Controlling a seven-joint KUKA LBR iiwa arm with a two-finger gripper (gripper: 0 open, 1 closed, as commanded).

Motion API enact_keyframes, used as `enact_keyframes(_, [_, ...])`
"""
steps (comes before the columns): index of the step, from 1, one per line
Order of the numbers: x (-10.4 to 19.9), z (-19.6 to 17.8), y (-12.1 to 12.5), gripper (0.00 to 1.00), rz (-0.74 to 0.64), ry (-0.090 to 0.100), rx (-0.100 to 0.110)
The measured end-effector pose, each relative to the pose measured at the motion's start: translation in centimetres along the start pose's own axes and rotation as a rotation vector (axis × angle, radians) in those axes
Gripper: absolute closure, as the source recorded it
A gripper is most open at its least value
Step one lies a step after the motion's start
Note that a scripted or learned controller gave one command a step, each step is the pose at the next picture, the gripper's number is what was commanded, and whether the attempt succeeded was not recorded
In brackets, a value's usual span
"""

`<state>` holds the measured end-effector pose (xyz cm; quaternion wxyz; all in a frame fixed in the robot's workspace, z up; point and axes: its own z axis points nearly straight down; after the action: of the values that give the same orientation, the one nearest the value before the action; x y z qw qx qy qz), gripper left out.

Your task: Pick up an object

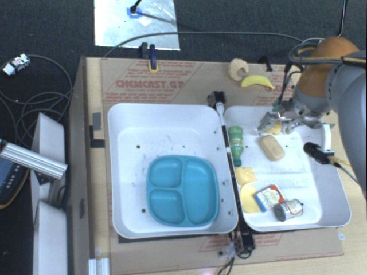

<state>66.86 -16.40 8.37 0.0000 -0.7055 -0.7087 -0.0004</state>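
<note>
My gripper (280,121) hangs low over the far part of the right bin (332,191), just above a small yellow piece (277,129) by the back wall. A tan oblong loaf-like object (272,148) lies just in front of the gripper. Against the bin's left wall lies a green bottle (235,142). Toward the front are two yellow pieces (246,176), a small red, white and blue box (269,196) and a short tube with a grey cap (288,208).
The left bin (132,130) holds a blue divided plate (183,189). Behind the bins, on the cardboard, lie a banana (257,82) and a beige ring-shaped object (238,69). A blue and yellow clamp (150,55) sits at the board's back edge.
</note>
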Motion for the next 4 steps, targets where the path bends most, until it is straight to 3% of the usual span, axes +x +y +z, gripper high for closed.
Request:
enact_keyframes(1, [-1.9, -4.0, -10.1, 0.0, 0.004, -0.003, -0.002])
enact_keyframes(2, [5.1, -12.5, -10.1, 0.0, 0.001, -0.001, -0.004])
enact_keyframes(3, [-0.6, -0.1, -8.3, 0.0, 0.004, -0.002, -0.002])
enact_keyframes(4, [-0.5, -1.1, -8.2, 1.0, 0.003, -0.001, -0.003])
